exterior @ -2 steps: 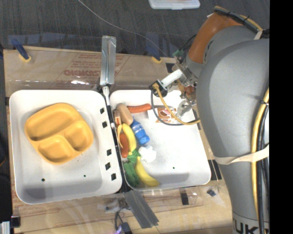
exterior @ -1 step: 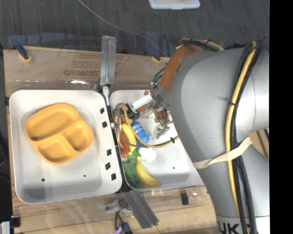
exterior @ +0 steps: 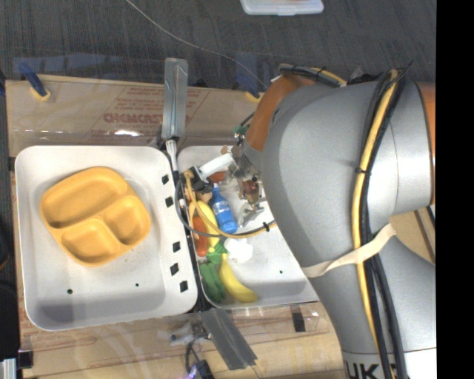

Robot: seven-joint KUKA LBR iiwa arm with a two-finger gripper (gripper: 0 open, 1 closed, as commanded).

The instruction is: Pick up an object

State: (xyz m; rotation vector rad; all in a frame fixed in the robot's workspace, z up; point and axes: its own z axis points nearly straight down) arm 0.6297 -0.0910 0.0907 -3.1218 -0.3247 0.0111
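The big grey arm [exterior: 348, 192] with its orange band [exterior: 270, 111] covers much of the right bin [exterior: 278, 277]. Its gripper [exterior: 241, 189] reaches down into the bin's left part, among a pile of small things. Just left of the gripper lies a blue bottle [exterior: 223, 211]. Below that rest a yellow banana [exterior: 235, 285], a green item [exterior: 212, 272] and a white piece [exterior: 239, 252]. An orange-red item [exterior: 201, 222] lies against the bin's left wall. The gripper's tips are lost in the clutter.
The left bin [exterior: 44, 296] holds a yellow divided tray [exterior: 95, 213]. A grey divider bar [exterior: 175, 100] runs between the bins at the top. Cardboard [exterior: 89, 107] lies behind the bins. A white lidded box [exterior: 281, 6] sits at the top edge.
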